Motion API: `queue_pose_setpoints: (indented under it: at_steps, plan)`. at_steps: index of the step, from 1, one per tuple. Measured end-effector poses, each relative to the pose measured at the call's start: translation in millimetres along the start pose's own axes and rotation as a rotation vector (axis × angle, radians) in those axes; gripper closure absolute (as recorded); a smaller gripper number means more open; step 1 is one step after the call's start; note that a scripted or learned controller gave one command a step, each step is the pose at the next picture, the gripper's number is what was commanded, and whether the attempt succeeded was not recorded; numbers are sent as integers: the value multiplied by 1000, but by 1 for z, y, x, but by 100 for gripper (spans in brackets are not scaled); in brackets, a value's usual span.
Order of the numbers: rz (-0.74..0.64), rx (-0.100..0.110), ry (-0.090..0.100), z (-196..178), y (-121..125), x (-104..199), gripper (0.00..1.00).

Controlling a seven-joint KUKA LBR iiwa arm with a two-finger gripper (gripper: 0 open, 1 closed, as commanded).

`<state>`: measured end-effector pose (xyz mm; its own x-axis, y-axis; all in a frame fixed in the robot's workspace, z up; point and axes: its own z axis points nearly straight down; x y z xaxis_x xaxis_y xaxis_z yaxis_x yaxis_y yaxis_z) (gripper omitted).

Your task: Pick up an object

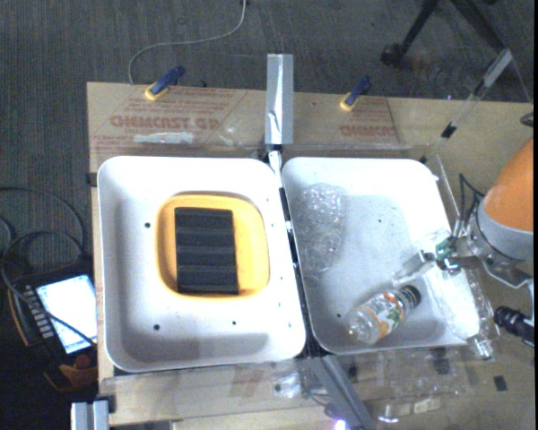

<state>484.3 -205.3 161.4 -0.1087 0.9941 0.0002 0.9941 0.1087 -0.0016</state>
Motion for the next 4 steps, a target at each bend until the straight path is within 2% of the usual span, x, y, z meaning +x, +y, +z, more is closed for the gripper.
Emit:
queue_pose_setpoints:
  at_steps: [1,2,3,4]
  plan:
    - [-202,-14,-9,69,8,34,0]
    - [-204,-18,-9,59,10,36,100]
    - [-243,-1,-1,-60,7,60,100]
    - [-172,-1,0,-68,12,113,100]
